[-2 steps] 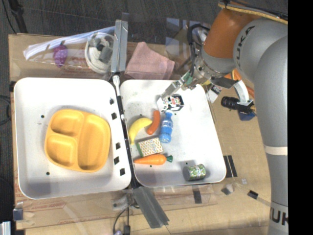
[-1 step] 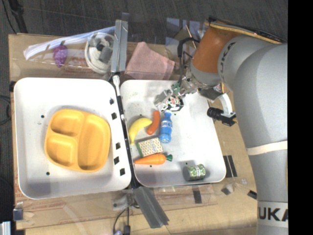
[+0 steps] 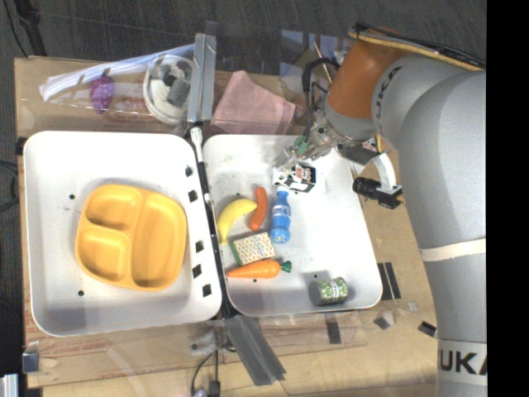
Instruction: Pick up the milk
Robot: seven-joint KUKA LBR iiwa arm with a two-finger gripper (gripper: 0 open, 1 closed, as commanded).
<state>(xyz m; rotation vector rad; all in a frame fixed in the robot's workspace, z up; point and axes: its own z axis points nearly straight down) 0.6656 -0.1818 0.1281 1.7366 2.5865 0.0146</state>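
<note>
**STEP IN HAND: APPROACH TO THE MILK**

All positions below were referenced to the blue bottle (image 3: 281, 220), which lay near the middle of the right bin (image 3: 364, 246).

1. Target location. The milk (image 3: 296, 176) (a small black-and-white carton, its print too small to read) lay on the bin floor just beyond the cap end of the blue bottle, toward the bin's far wall. It appeared to be apart from the bottle, though only narrowly.

2. Gripper location. The gripper (image 3: 304, 147) hung beyond the blue bottle, just past the milk and very close above it. Whether the gripper was open or closed could not be determined, and no contact with the carton could be confirmed.

3. Neighbouring items. A red sausage (image 3: 259, 208) and a banana (image 3: 234, 216) lay just left of the blue bottle. A carrot (image 3: 256, 270) lay nearer the camera.

4. Assessment. The task stood at the approach step; the milk was judged not yet lifted.

5. Next move. The gripper would need to straddle the carton, close on it, then rise straight up, clear of the bottle cap.
</note>
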